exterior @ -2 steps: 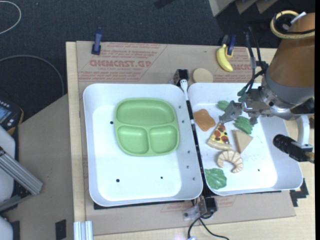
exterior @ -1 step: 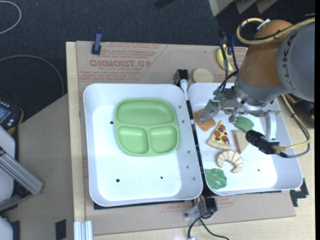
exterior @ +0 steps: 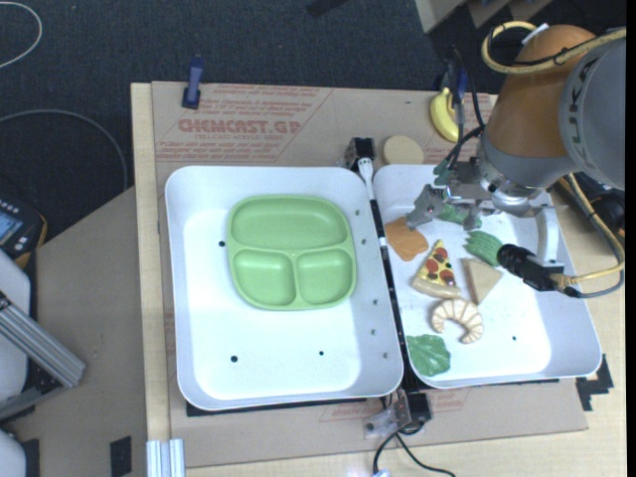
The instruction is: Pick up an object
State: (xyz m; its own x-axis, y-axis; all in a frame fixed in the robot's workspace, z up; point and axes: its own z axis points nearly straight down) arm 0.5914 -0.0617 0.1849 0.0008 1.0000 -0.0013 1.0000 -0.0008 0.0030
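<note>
The tool [exterior: 444, 203] sits low in the right bin [exterior: 556, 361], near the top; its grip cannot be made out. Toy food, including a pizza slice [exterior: 437, 267] and croissant [exterior: 458, 319], lies unlifted, so picking up remains.

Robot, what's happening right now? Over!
Gripper low in right bin, fingers hidden. Pizza slice, croissant lying loose. Nothing lifted yet.

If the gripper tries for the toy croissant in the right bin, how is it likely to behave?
The croissant looks like moulded plastic, so probably stiff and light. Its curved, ridged, glossy-looking surface may slip from narrow fingers. It touches or nearly touches the pizza slice, so a push would likely shift both, sliding on the smooth right bin.
</note>
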